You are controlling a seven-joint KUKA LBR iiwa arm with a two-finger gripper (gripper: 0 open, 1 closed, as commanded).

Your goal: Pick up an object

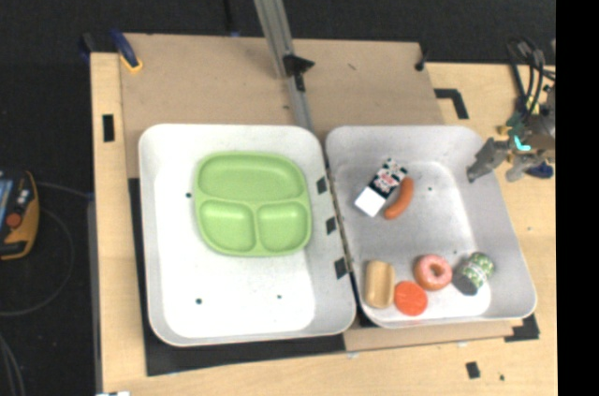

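The hand (489, 162) hangs over the right bin's (440, 146) far right rim, and I cannot tell how it is set. Nothing lies between it and the six objects well to its left and nearer the camera: a white carton (381, 189) touching a sausage (400, 198), then a bread roll (377, 284), tomato (410, 299), doughnut (432, 271) and green-topped piece (474, 273). Beyond them, the left bin (168, 291) on the tan bench (215, 76) holds one green divided plate (253, 203).
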